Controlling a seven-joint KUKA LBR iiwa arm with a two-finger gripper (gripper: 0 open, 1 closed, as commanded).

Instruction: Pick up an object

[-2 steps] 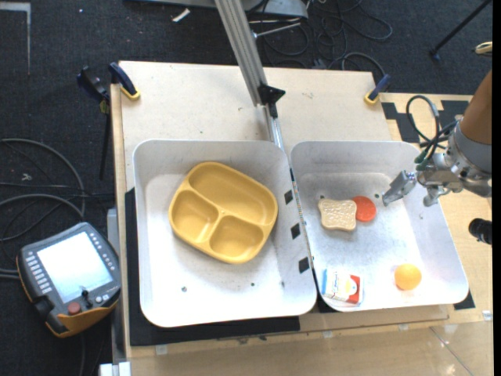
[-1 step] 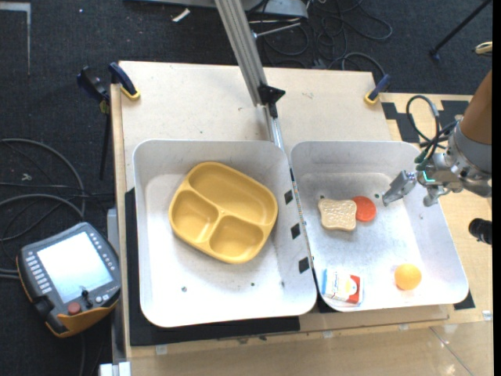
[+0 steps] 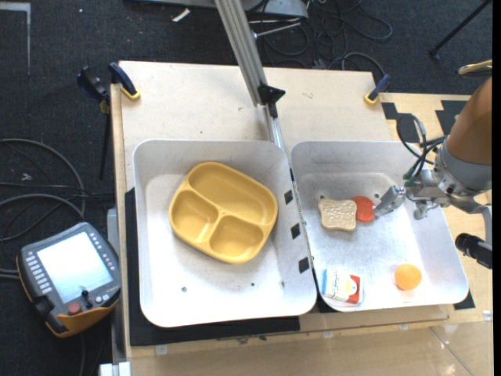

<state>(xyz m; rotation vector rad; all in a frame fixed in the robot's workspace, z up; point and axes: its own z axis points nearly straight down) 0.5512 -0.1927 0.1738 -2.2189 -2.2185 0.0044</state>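
Yellow tray (image 3: 223,211) 1 | toast (image 3: 338,214) 1 | orange ball (image 3: 407,276) 1 | hand (image 3: 389,202) grip unclear

We are finding no legible text, brand, number or sign. The small carton (image 3: 342,287) in the right bin (image 3: 438,241) is showing red and blue printing, too small for us to read. The teach pendant (image 3: 69,276) screen is glaring white, its markings unreadable.

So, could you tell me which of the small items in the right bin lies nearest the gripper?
The red piece, beside the toast; the gripper sits just right of it. The orange ball and carton lie farther forward.
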